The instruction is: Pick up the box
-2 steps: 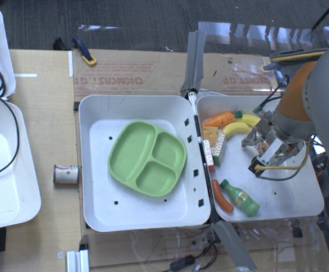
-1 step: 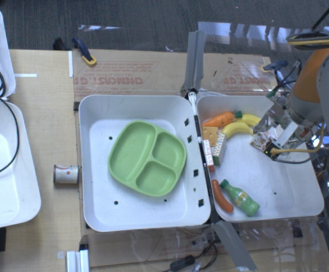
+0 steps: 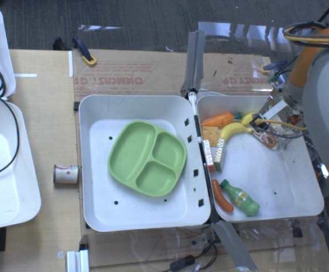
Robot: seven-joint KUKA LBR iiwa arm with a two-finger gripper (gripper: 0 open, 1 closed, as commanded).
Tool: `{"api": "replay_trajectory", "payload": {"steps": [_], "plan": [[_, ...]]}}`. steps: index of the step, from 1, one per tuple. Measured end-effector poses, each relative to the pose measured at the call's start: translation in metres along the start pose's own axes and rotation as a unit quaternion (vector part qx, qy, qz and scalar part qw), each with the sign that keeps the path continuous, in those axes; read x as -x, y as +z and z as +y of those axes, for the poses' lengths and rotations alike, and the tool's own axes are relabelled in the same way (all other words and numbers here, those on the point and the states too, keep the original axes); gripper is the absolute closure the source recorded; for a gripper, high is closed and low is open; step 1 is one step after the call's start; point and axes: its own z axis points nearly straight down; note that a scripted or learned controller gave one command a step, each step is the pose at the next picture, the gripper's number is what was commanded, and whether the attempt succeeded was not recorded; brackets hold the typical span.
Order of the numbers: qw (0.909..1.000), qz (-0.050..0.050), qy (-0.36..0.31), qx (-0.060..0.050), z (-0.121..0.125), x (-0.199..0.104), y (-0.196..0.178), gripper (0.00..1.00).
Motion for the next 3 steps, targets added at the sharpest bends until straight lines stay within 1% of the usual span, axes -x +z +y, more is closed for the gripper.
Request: {"api": "replay_trajectory", "payload": {"steps": [1, 2, 3], "plan": [[0.9993, 0.015, -0.032, 0.009, -0.031, 0.087, 0.001, 0.0], [0.9993, 0.015, -0.034, 0.006, -0.034, 0.085, -0.008, 1.0], [0.9998, 0.004, -0.009, 0.015, -0.004, 0.042, -0.125, 1.0]]}}
